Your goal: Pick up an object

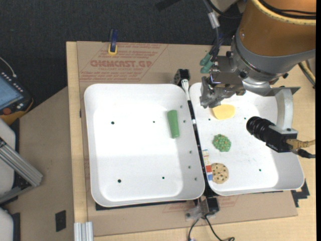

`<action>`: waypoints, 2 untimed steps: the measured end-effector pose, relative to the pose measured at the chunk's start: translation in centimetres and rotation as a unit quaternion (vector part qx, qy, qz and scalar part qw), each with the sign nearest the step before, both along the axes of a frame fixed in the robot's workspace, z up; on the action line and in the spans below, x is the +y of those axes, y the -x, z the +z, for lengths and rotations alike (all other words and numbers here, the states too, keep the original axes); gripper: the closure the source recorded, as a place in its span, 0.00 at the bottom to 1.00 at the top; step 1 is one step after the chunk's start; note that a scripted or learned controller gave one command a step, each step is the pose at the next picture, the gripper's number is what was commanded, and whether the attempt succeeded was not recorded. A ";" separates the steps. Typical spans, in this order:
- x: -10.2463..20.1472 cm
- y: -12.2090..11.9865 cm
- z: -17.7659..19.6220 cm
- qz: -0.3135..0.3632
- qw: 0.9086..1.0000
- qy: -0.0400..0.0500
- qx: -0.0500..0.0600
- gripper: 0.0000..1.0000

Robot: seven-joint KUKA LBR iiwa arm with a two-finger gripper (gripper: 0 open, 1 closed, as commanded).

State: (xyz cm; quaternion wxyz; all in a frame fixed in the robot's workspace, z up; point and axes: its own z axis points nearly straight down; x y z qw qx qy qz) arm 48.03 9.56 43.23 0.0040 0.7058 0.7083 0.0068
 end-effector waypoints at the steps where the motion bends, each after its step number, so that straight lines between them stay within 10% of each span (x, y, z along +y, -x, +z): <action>1: -7.5 0.2 -7.1 -0.005 1.000 0.003 0.011 1.00; 2: -1.8 -5.7 -5.2 0.001 1.000 0.001 0.004 1.00</action>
